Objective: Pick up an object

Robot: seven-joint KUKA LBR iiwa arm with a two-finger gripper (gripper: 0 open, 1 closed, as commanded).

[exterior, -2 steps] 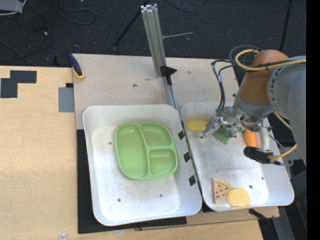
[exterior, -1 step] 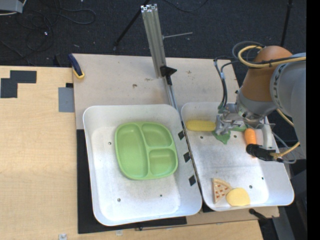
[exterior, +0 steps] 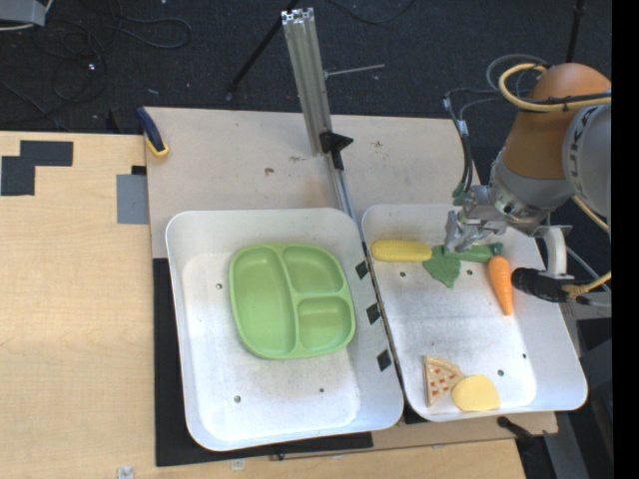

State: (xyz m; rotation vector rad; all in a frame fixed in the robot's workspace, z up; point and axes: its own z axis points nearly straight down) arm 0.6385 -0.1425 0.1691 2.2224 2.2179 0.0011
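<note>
Corn (exterior: 401, 251), with its green husk (exterior: 442, 266) spread beside it, is seen at the far edge of the right bin (exterior: 559, 392), directly under the tool (exterior: 467, 234). Largest on the tabletop (exterior: 240, 158) are the two white bins; the left bin (exterior: 190, 387) carries a green divided plate (exterior: 293, 300). Whether the tool is clenched or released cannot be told. A carrot (exterior: 500, 283) lies just beside the husk. A pizza slice (exterior: 438, 377) and a yellow lemon (exterior: 475, 393) are set together near the front rim, well apart from the tool, probably left as alternative targets.
</note>
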